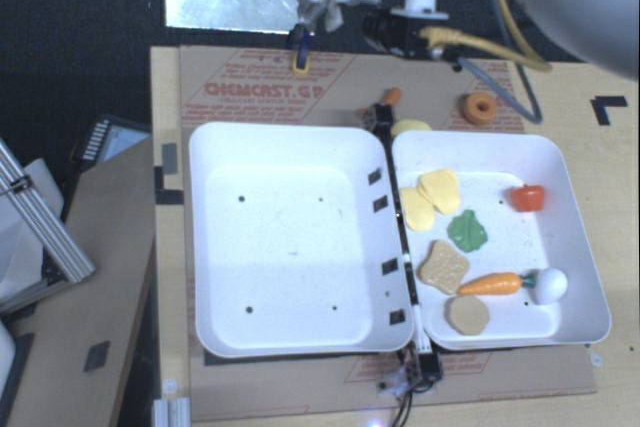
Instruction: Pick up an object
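The right bin (575,215) holds several toy foods: two pale yellow pieces (438,189), a green leaf (467,231), a red pepper (527,198), a bread slice (443,266), a carrot (492,284), a white ball (549,284) and a round tan biscuit (467,315). My gripper (322,7) hangs high at the top of the view, beyond the far edge of the bench and well away from both bins. Nothing is visible in it.
The left bin (200,215) sits beside the right one. On the cardboard behind the bins lie a brown doughnut (480,108), a yellow piece (410,128) and a small orange item (392,97). A blue and yellow clip (299,50) stands at the bench's far edge.
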### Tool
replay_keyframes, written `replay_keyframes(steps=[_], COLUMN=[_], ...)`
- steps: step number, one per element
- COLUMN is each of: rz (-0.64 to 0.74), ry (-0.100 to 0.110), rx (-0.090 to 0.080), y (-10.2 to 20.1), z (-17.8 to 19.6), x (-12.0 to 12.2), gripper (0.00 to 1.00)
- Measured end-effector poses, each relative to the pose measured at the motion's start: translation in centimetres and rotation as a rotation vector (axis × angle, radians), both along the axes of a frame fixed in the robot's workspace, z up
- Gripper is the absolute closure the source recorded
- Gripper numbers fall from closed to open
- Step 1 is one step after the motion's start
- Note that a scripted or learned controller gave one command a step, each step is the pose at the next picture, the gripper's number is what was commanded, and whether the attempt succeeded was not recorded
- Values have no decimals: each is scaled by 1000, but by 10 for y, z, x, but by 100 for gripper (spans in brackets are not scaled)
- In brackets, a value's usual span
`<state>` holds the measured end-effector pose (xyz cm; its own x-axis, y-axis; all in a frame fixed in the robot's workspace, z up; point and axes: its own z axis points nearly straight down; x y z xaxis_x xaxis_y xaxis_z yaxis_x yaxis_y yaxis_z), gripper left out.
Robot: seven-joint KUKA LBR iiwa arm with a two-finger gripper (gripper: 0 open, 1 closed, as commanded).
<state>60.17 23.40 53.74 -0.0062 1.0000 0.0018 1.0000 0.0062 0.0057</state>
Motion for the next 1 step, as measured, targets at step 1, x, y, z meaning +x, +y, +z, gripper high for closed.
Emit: replay_keyframes(steps=[1], rz=[0], ry=[5], rx=[-1], y=[0], z=[-2], x=[-17], gripper=[100])
